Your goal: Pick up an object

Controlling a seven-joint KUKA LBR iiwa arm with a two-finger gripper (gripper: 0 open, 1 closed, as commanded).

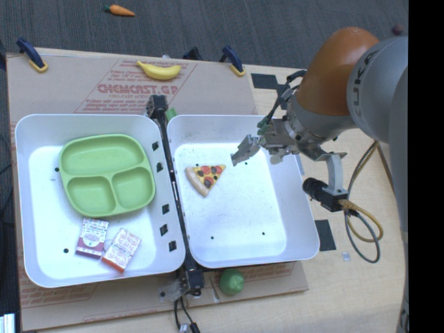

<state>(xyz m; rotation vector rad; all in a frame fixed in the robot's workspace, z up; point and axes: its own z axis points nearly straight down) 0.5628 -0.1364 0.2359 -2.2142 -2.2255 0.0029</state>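
Pizza slice (pixel 205 177): lies flat in the right bin (pixel 277 245), far-left part.
Gripper (pixel 258 150): hovers just right of the slice, not touching.
Jaws: apart, nothing between them.

- The gripper (pixel 258 148) hangs over the upper right part of the right bin (pixel 291 217), nothing between its fingers
- A pizza slice (pixel 205 177) lies in that bin, to the gripper's left and apart from it
- The left bin (pixel 31 207) holds a green divided plate (pixel 106 173) and two small packets (pixel 108 244) near its front edge
- A banana (pixel 159 69) lies on the cardboard behind the bins
- A green ball (pixel 232 282) sits in front of the right bin
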